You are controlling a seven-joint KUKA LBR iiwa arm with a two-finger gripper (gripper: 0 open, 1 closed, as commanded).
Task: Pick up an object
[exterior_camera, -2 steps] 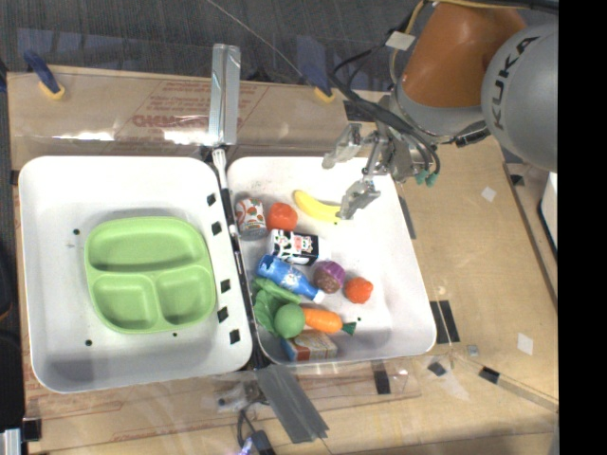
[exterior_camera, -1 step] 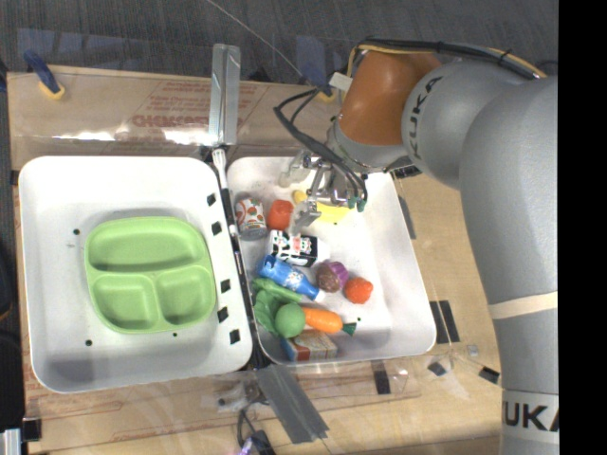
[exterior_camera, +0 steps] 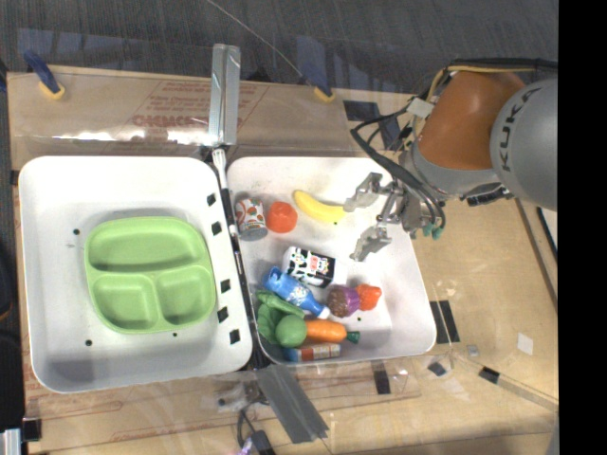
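The right bin (exterior_camera: pixel 403 297) holds a yellow banana (exterior_camera: pixel 319 208), a red-orange ball (exterior_camera: pixel 282 217), a small printed can (exterior_camera: pixel 250 216), a black-and-white carton (exterior_camera: pixel 310 266), a blue bottle (exterior_camera: pixel 291 291), a purple and orange toy (exterior_camera: pixel 354 299), a carrot (exterior_camera: pixel 325 331) and green vegetables (exterior_camera: pixel 281 325). My gripper (exterior_camera: pixel 368 215) hovers over the bin's right part, just right of the banana. Its two fingers stand apart with nothing between them.
The left bin (exterior_camera: pixel 47 254) carries a green divided tray (exterior_camera: pixel 149 273). A metal divider bar (exterior_camera: pixel 224 98) stands between the bins at the back. Cables trail from the wrist (exterior_camera: pixel 389 131). Brown bench surface lies to the right of the bins.
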